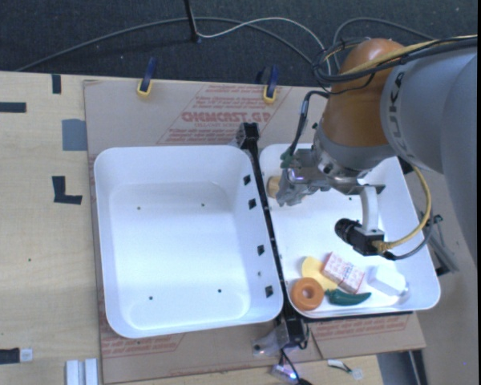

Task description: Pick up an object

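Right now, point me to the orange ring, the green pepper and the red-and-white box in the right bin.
orange ring [308,293]: camera view, on its front rim.
green pepper [349,298]: camera view, mid-body.
red-and-white box [344,272]: camera view, centre of its top face.

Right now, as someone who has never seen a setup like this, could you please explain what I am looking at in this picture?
This is one photo from a camera fixed above a workbench, looking down at a slant. The big grey machine with the orange band is a robot arm, reaching in from the right. At its end is a two-finger gripper, hanging over the upper left part of the right bin; I cannot tell whether it holds anything. Two shallow white bins sit side by side on brown cardboard. The left bin shows a bare white floor. Near the right bin's front edge lie an orange ring, a green pepper-like item, a red and white packet and a yellow piece.
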Available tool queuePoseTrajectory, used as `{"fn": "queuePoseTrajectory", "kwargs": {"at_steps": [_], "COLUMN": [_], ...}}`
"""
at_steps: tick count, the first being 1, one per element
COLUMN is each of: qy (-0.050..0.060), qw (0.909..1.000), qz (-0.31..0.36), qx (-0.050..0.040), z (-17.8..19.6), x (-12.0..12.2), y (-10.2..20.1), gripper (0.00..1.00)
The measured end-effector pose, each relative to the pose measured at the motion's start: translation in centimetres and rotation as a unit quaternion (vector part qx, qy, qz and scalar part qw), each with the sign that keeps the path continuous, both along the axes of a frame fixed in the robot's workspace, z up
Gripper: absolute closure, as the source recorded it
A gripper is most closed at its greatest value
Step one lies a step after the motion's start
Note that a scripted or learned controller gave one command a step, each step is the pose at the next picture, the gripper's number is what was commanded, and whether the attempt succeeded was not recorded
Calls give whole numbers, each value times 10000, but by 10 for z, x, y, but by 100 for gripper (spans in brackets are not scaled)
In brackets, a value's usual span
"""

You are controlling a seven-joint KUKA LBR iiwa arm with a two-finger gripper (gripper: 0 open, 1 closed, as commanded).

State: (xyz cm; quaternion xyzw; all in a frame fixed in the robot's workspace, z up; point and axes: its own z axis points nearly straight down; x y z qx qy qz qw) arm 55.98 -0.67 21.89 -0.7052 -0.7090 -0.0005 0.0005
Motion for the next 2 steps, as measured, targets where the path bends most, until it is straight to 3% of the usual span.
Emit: {"fn": "queuePoseTrajectory", "kwargs": {"at_steps": [2], "qy": [-1], "qw": [10000], "qz": [-5], "qx": [-1], "z": [10], "x": [-32], "y": [92], "gripper": [100]}}
